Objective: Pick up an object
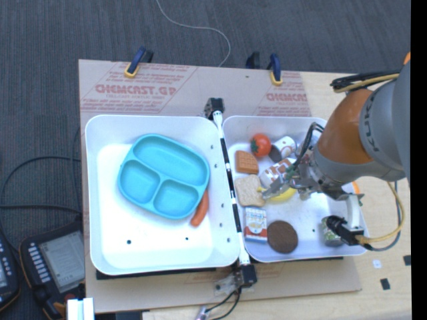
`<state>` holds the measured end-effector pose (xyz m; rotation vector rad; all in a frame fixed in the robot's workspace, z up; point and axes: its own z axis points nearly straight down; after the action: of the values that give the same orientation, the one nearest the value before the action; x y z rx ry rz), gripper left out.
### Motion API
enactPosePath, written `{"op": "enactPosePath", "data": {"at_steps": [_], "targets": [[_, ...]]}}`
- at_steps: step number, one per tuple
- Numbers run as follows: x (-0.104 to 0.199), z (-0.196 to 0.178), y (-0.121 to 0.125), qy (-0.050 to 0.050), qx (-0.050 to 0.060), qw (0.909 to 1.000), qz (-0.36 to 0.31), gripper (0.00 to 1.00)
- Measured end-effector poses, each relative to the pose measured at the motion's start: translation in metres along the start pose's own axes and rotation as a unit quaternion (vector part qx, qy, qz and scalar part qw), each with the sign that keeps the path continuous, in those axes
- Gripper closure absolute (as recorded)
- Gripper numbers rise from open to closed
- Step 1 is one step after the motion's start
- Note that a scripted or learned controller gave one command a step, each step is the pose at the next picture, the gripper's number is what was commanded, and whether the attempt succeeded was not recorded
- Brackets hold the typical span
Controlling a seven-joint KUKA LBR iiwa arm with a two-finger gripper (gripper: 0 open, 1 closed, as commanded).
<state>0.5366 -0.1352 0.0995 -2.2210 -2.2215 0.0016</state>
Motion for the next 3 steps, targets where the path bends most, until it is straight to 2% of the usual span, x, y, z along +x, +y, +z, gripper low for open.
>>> {"op": "enactPosePath", "data": {"at_steps": [1,2,3], "targets": [[0.0005,-0.01,0.0005,0.001,0.0,1.0,0.0,1.0],[0.0006,-0.0099,0.0005,0.001,0.0,1.0,0.0,0.0],[0.0007,-0.0193,0.0004,0.001,0.0,1.0,0.0,1.0]]}}
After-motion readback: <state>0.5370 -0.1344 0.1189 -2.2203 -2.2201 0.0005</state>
